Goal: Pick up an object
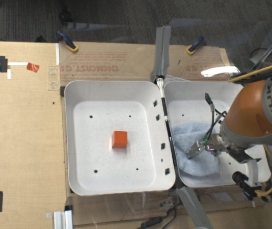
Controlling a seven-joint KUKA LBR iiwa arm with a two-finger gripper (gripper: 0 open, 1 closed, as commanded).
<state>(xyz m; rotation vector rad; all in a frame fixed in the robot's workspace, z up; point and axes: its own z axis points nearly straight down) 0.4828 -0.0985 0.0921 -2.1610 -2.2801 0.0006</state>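
The gripper (196,149) sits low over the pale blue cloth (195,147) in the right bin (193,92); finger state: cannot tell. Risk: soft fabric slips or bunches. The orange block (120,139) lies at 9 o'clock, in the left bin (78,128).

The arm (255,111) runs off the right edge and hides part of the right bin (193,92). The end effector (199,148) is too small to read, over a partly covered cloth (188,137).
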